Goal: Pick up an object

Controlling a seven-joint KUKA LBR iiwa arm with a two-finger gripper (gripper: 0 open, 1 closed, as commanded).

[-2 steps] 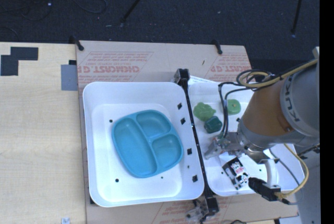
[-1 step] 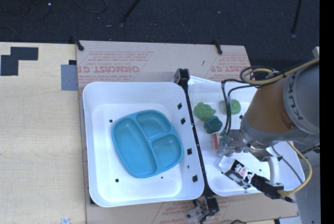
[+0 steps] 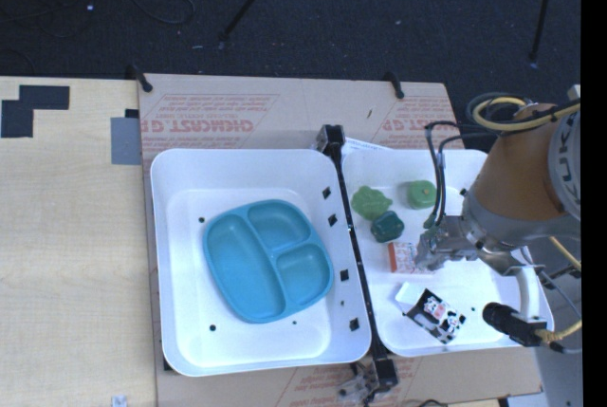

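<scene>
Nearest me, a black-and-white patterned small box [image 3: 438, 314] lies by the right white bin's [image 3: 474, 339] front edge. Behind it I see a red-and-white packet [image 3: 402, 255], a dark teal lump [image 3: 387, 227] and two green lumps [image 3: 371, 201] [image 3: 420, 194]. My end effector [image 3: 432, 249] hovers beside the packet; grip state unclear. A blue divided plastic tray [image 3: 267, 258] fills the left white bin [image 3: 180, 301].

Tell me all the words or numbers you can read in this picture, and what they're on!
Red printing on the cardboard sheet under the bins, seen upside down: too blurred to read for sure.
More red printing on the cardboard near its top right corner: too blurred.
Small red and white packet in the right bin: print too small.
Black and white card in the right bin: markings too small.
</scene>
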